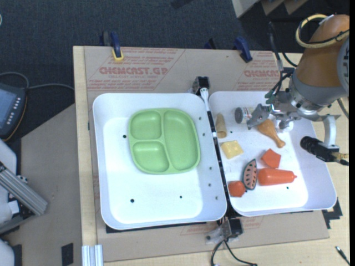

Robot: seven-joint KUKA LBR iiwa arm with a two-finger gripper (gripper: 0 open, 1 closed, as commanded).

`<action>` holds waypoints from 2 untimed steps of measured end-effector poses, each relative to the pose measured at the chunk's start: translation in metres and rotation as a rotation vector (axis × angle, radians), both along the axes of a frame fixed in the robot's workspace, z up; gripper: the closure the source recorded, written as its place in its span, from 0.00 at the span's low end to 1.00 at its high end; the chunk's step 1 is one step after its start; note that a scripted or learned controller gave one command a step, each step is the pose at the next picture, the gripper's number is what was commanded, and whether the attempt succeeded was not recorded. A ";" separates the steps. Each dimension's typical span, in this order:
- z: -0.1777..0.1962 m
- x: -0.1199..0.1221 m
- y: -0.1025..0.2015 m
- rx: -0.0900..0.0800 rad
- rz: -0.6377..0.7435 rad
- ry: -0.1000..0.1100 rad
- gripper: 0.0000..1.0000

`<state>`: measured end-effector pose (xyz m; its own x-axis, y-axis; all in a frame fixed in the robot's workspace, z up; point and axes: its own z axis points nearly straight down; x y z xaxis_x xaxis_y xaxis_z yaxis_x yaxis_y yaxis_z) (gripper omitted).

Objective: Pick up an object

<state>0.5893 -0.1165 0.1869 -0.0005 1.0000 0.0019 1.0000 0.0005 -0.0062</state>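
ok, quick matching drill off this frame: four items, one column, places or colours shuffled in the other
Items:
1. green plate
2. cheese piece
3. watermelon slice
4. chicken drumstick

Descriptions:
A. pale yellow, near the divider
B. left bin, three compartments
C. just below the claw
D. red with dark rind, beside the orange sausage-shaped piece

Pairs: 1-B, 2-A, 3-D, 4-C

Recorded on dark carpet [44, 26]: brown board [166, 65] printed in red lettering, held at the far edge by two blue clamps [116, 42] [242, 47]. On the board, left white bin [105, 148] and right white bin [316, 201], touching along one side. Inside the left bin, toward its far half: green divided plate [165, 141], three compartments, lying flat. Beyond the board's left edge: dark screen device [11, 107] and a metal rail [22, 190].
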 end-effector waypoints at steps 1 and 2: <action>-0.055 0.010 0.002 0.000 0.001 0.000 0.00; -0.105 0.009 0.002 -0.001 0.000 -0.001 0.00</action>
<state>0.5982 -0.1141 0.0819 -0.0002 1.0000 0.0012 1.0000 0.0002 -0.0053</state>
